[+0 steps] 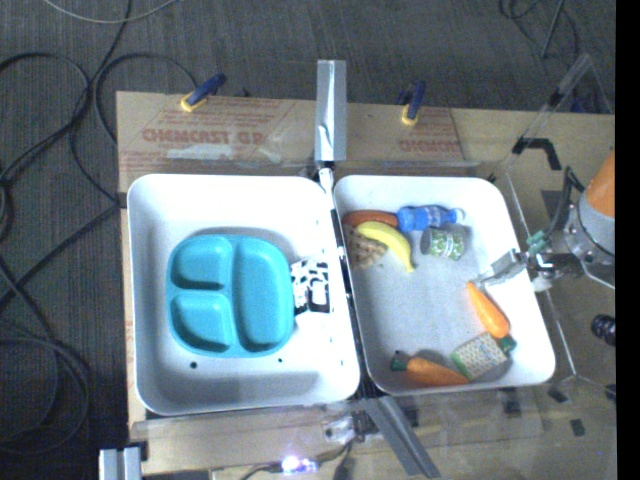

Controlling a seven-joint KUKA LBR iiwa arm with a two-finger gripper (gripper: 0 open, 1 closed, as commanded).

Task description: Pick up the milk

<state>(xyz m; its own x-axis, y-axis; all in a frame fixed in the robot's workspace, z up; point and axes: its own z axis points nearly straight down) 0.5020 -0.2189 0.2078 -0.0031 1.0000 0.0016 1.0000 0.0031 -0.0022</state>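
The desk (pixel 140 128) bore faded red print, "CHEMCAST GP". The milk (pixel 312 284), black-and-white patterned, lay in the left bin (pixel 150 218) beside the blue tray (pixel 232 293). The arm reached over the right bin's (pixel 520 228) rim; pincer (pixel 500 271) hovered, state unreadable

Arm (pixel 605 208) cut off by right edge; tool (pixel 512 264) fingers too small to tell.

A blue tray (pixel 233 293) lies in the left bin (pixel 150 368). In the right bin (pixel 500 200): a banana (pixel 390 242) beside a blue bottle (pixel 427 216) and a green can (pixel 446 242), plus two carrots (pixel 488 308) (pixel 432 370) flanking a green box (pixel 481 354).
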